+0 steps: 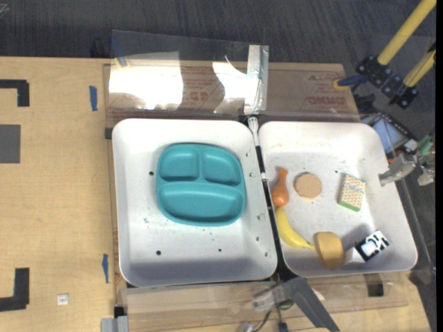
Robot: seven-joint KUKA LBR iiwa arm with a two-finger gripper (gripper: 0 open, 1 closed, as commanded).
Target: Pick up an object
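Observation:
The right bin [325, 135] holds several small objects. An orange carrot-shaped toy [280, 189] lies by its left wall, with a yellow banana [291, 232] below it. A round tan disc [308, 186] sits near the middle. A pale patterned block [352, 192] lies to the right of the disc. Near the front wall are a tan cylinder-like piece [330, 247] and a black-and-white object [372, 245]. My gripper [405, 169] shows partly at the right edge, over the right bin's right rim and apart from all the objects.
The left bin [131, 206] holds a teal divided plate [201, 184]. A clear plastic sheet with a taped edge [255, 81] stands behind the bins. Yellow-handled clamps [391, 54] sit at the back right. Brown bench board lies to the left.

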